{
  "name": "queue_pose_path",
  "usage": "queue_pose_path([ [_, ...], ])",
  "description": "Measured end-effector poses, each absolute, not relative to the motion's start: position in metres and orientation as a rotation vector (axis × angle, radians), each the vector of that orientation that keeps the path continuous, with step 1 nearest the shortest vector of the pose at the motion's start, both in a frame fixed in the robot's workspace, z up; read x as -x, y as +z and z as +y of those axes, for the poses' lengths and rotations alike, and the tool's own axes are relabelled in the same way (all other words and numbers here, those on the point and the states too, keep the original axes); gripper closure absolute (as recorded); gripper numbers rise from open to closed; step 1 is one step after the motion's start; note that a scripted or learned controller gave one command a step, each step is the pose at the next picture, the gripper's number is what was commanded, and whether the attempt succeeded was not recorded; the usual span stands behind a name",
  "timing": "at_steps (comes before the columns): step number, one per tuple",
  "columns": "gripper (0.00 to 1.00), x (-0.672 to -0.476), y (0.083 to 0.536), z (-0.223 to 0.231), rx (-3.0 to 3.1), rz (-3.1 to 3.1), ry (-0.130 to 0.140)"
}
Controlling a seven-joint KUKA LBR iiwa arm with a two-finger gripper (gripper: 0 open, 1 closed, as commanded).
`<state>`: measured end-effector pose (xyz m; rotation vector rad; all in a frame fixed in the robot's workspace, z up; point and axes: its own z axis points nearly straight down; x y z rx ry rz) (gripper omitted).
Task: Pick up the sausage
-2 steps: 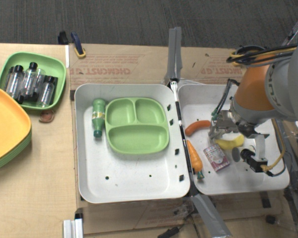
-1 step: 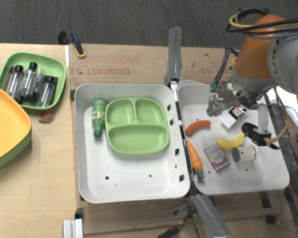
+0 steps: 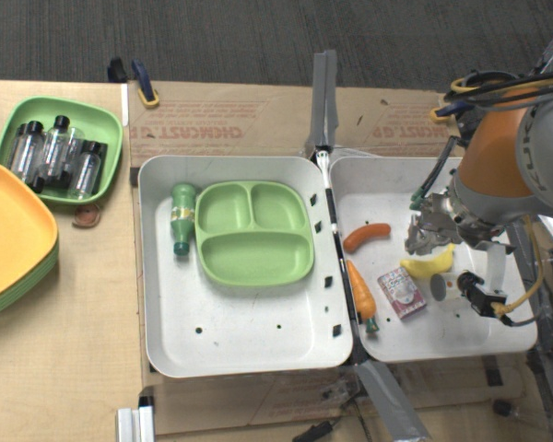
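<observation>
The sausage [image 3: 366,236], a short orange-red link, lies in the right bin [image 3: 387,339] near its left wall, tilted up to the right. My gripper [image 3: 427,236] hangs over the same bin, a short way to the right of the sausage and just above a yellow banana [image 3: 429,264]. Nothing shows between the gripper and the sausage; the two are apart.
An orange carrot [image 3: 359,289] lies along the right bin's left wall below the sausage. A red-and-white packet [image 3: 401,294] and a small grey cylinder [image 3: 438,286] sit beside the banana. The left bin [image 3: 166,339] holds a green divided plate [image 3: 254,232] and a green bottle [image 3: 182,216].
</observation>
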<state>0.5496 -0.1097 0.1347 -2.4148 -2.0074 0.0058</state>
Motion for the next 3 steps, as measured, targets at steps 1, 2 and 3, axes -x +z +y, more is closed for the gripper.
queue_pose_path([
  [1,1.0,-0.535,0.098,-0.143,2.142,-2.298,0.001],
  [2,1.0,-0.55,0.091,-0.22,2.337,-2.1,0.003],
  [3,1.0,-0.584,0.091,-0.185,2.723,-1.566,0.005],
])
